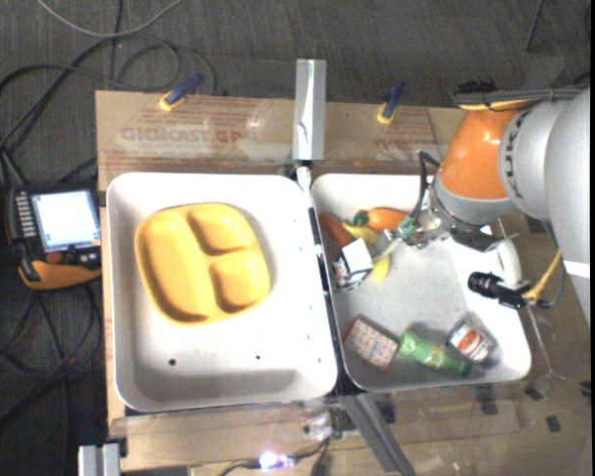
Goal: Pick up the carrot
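Camera view: you see the smooth orange carrot (386,217) at the far end of the right bin (506,365), partly hidden beneath the gripper (409,232). You cannot tell the finger spacing. A glossy yellow sectioned tray (204,261) fills the left bin (129,365). Cardboard (198,132) and dark carpet with cables surround the bench.

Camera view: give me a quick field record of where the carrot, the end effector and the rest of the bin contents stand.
carrot: far edge of right bin, lying flat
end effector: over right bin, beside the carrot's near side
grasp: cannot tell
left bin: holds yellow divided plate
right bin, near edge: green bottle, red-labelled can, small packet
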Controlling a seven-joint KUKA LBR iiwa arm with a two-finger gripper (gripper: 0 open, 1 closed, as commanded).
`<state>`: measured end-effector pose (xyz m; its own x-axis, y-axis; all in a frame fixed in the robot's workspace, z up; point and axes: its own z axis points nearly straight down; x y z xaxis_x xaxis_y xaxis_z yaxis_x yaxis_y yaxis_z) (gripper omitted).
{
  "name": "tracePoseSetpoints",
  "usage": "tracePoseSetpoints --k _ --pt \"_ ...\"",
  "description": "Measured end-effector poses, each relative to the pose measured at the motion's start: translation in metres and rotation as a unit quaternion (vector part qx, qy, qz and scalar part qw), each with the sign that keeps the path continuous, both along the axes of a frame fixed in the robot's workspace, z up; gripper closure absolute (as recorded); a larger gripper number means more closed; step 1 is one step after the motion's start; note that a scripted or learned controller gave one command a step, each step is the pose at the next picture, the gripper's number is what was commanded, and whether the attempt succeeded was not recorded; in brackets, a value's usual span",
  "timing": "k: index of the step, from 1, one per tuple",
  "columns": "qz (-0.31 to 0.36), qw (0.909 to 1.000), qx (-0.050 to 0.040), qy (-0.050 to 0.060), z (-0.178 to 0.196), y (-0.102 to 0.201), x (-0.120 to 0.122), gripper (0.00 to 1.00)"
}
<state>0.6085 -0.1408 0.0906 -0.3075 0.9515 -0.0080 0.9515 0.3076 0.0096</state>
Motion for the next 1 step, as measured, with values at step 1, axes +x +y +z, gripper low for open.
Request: tracePoseSetpoints --k 1 --pt "0.0 1.0 0.0022 -0.002 0.0108 0.002 0.0015 1.0"
